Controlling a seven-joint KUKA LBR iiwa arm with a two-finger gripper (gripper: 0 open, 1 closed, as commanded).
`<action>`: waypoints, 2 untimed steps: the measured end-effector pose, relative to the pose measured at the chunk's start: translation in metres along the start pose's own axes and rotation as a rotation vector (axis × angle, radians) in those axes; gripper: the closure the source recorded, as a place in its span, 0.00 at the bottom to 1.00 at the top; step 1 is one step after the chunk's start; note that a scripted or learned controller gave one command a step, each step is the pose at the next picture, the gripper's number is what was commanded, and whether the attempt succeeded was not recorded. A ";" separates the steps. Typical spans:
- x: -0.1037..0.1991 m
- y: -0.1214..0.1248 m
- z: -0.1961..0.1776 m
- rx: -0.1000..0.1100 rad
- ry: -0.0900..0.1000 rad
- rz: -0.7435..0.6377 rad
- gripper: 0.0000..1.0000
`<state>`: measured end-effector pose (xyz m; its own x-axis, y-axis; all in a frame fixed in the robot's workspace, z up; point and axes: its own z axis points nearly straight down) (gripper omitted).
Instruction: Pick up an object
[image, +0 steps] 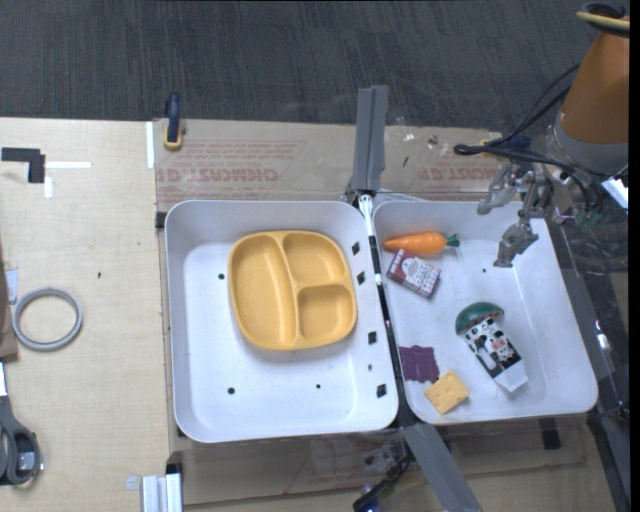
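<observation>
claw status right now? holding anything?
Claw: above the upper right corner of the right shallow white bin, nothing seen in it; open or shut cannot be told.

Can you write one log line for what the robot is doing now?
gripper: above right bin's far corner | holding: nothing | nearest: carrot

The pincer (512, 222) hangs at the upper right, fingers apart, holding nothing.
</observation>
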<state>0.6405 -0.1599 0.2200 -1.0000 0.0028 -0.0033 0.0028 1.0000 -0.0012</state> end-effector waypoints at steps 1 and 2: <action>0.009 0.037 0.129 -0.002 0.008 0.120 0.00; -0.001 0.030 0.129 0.000 0.013 -0.083 0.00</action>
<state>0.6424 -0.1306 0.0905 -0.9967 -0.0804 0.0102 -0.0804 0.9968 -0.0008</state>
